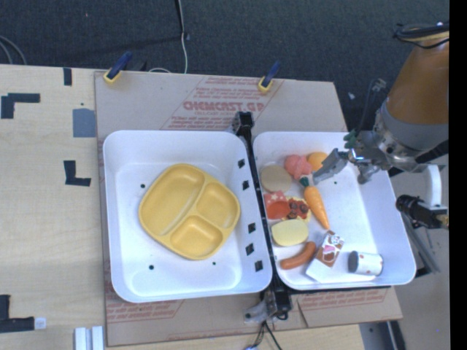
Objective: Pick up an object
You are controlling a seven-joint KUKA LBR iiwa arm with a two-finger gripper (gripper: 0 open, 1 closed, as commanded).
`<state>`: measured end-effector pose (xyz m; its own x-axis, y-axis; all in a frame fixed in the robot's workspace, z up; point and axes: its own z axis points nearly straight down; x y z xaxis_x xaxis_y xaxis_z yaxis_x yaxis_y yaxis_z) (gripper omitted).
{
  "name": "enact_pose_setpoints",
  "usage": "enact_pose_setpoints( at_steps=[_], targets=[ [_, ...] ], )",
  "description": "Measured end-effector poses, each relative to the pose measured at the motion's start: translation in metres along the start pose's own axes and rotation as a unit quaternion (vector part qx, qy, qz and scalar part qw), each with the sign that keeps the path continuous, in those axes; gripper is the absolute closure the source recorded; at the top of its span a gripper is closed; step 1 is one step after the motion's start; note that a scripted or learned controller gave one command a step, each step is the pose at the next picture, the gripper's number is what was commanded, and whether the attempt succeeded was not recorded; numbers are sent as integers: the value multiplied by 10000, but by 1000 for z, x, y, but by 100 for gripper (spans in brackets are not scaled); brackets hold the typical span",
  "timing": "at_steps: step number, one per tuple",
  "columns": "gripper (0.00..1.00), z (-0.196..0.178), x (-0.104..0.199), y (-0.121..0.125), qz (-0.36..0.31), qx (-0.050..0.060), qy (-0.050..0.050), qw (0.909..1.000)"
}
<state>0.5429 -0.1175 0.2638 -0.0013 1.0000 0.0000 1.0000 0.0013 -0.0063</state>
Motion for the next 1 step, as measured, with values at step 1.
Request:
enact_pose_setpoints(
  at_steps=[1],
  targets=[
    [0, 129, -27, 10, 12, 54, 13, 10000]
  ],
)
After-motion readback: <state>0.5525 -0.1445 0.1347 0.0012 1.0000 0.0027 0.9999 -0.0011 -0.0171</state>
